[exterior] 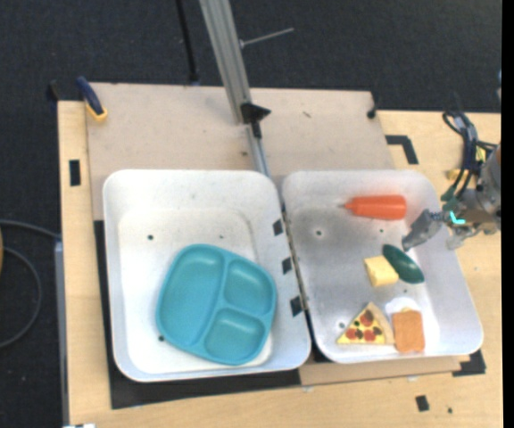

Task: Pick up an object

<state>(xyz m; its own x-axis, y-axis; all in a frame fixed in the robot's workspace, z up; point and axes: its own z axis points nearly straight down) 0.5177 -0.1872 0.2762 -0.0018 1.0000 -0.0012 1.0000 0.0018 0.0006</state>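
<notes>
The teal three-compartment plastic tray (217, 303) looks smooth and matt; the two shallow white plastic bins (132, 203) appear scuffed, the pale wooden desk (168, 127) dull.

Tan bench (177, 136) on dark floor (78, 25)

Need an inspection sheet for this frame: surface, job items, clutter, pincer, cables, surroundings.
Surface: wooden bench bearing two white bins, left bin and right bin, side by side.
Job's things: in the right bin, orange carrot, yellow block touching a dark green piece, pizza slice beside an orange slab.
Clutter: teal divided tray in the left bin.
Grippers: pincer over the right bin's right side, near the green piece; nothing visibly held.
Cables: wires at the arm; black cable on the floor at left.
Surroundings: metal rail; dark floor.
</notes>
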